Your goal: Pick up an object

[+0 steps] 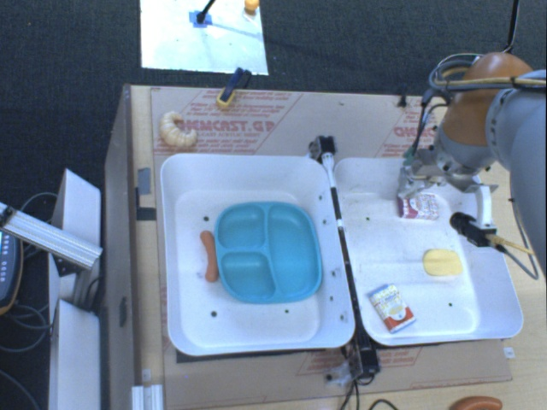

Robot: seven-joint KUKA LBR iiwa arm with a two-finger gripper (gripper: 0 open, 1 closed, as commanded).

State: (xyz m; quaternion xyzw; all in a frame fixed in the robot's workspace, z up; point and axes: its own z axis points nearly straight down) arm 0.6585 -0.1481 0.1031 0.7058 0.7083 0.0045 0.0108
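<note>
**Gripper Over Packet in the Right Bin**

A red-and-white packet point(420, 207) lay in the upper part of the right bin point(376, 250), right of the frame's centre; the gripper point(417, 184) stood at the packet's upper edge, close enough to seem touching it; whether the gripper was apart, together or clamped on the packet could not be told from this slant. The grey arm point(513, 122) with its orange band reached in from the upper right of the frame.

Lower in the same bin, well apart from the packet, a pale yellow rounded piece point(442, 263) rested; further down and left of it a small printed box point(392, 307) lay tilted near the bin's lower wall.

The left bin point(184, 196) held a blue divided plate point(267, 250) at about its middle; an orange-brown sausage point(209, 256) lay just beside the plate's left rim, lengthwise up and down the frame.

Above the bins, on the bench point(282, 122), a croissant-shaped piece point(177, 129) sat toward the upper left; a yellow-and-dark tool point(232, 88) lay at the bench's top edge. Beyond it, a white sheet point(175, 32) carried a small orange ball point(250, 5).
</note>
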